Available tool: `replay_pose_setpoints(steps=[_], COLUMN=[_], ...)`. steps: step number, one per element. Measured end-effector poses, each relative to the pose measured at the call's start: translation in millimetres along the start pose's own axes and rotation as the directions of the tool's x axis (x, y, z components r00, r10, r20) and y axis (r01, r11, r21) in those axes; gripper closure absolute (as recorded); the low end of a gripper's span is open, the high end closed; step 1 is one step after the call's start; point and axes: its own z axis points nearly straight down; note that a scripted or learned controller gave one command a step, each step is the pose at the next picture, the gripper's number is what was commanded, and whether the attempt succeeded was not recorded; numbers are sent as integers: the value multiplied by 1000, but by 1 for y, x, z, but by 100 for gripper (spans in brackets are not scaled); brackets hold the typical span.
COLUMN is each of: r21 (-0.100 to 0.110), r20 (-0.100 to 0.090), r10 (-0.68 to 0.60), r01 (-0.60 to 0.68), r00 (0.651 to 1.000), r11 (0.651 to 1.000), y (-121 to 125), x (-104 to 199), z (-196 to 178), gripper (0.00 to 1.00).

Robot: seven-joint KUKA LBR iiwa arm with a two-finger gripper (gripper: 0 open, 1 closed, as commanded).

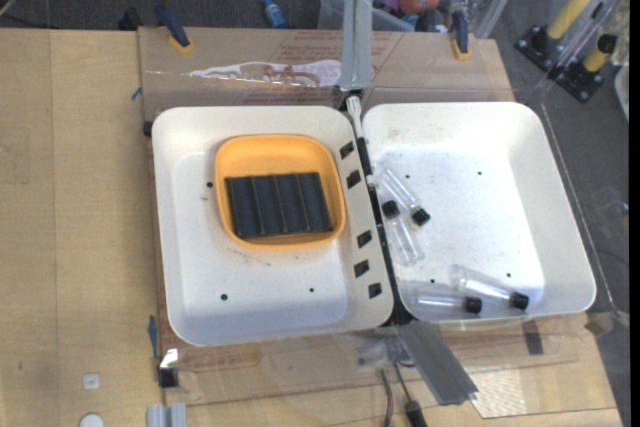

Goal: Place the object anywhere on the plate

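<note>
Black ridged block [278,205] already lies on orange plate [280,187], left bin [190,295]. Hand state: cannot tell. Risk: clear vials [470,293] in right bin [560,215] roll, slip from grasp if picked.

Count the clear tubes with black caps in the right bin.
4, though clear plastic may hide more: two tubes near the divider, two along the bin's front edge.

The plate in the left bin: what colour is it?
Orange plate, bearing a ridged black object; seen in the camera view.
</note>
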Motion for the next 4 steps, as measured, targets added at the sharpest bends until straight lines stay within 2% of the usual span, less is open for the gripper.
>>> replay_pose_setpoints(steps=[1, 2, 3, 4], r21=[-1, 1, 1, 1], r20=[0, 3, 3, 3], r10=[-303, -362, -649, -838], r01=[303, 362, 649, 838], r00=[953, 932, 761, 546], r11=[953, 932, 761, 546], y=[1, 1, 1, 1], x=[2, -3, -3, -3], z=[0, 0, 0, 0], gripper=[100, 100, 100, 100])
